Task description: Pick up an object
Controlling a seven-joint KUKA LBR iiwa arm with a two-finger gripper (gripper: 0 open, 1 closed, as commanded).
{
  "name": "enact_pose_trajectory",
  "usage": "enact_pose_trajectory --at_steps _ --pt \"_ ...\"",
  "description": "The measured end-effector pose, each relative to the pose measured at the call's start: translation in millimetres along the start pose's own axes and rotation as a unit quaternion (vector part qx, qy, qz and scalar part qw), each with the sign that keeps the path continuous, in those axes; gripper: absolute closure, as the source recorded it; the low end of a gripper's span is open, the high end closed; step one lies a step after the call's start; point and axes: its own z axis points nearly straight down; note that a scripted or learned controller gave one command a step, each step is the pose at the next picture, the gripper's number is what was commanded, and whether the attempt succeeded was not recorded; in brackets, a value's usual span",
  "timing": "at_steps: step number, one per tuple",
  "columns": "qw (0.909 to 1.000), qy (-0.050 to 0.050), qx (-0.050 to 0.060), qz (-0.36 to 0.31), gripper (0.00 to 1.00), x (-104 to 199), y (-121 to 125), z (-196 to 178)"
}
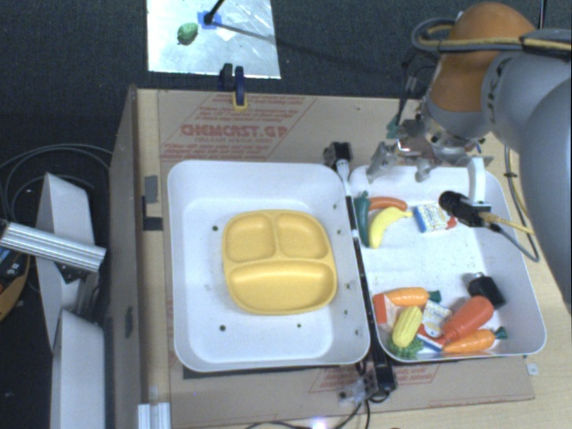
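Landmark: the banana (382, 224) in the right bin (527, 307). Nearer than it, by the bin's front wall, lie a carrot (471, 315) and corn (407, 325). The banana's long axis runs near-to-far, curving rightward at the far tip. Beyond it the jaws (404, 161) hover apart, holding nothing.

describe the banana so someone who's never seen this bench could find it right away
Start at the right-hand white bin, the one beside the bin holding the yellow divided tray. Look in its far left part, close to the wall between the bins, below the hand. The banana is the curved plain yellow piece there, lying just under an orange-red toy and left of a small white packet.
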Motion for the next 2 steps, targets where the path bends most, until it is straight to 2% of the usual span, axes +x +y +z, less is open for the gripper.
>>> enact_pose_trajectory --at_steps 1,2 --pt "1.0 0.0 0.0 0.002 0.0 13.8 -60.5 0.3" --pt "1.0 0.0 0.001 0.001 0.0 23.2 -63.4 0.4"
